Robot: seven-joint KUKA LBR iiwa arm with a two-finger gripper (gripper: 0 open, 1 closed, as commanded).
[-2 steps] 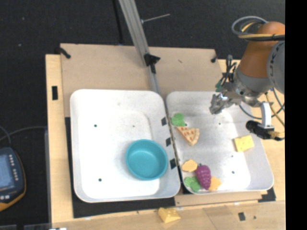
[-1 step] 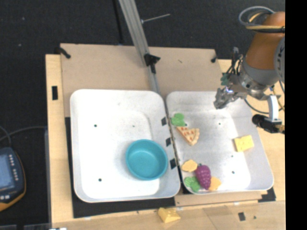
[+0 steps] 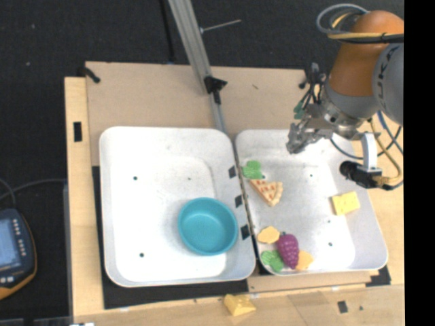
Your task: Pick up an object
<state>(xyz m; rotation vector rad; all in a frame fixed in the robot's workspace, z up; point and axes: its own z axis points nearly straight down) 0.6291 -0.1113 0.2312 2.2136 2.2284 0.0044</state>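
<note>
Gripper [image 3: 299, 143] over the right bin's [image 3: 319, 240] far edge, nothing visibly held.

Whether its fingers are parted I cannot tell. The pizza [image 3: 266, 191] lies near the bin's left wall (grapes [image 3: 289, 249] crowd the near-left corner); descending here would likely grab only bare floor.

No legible text or labels

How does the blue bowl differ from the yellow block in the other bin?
The blue bowl is round and hollow; the yellow block is flat-faced and squarish. The bowl is far larger. It sits in the left bin; the block lies in the right bin, nearer the gripper. Both lie apart from other items.
</note>
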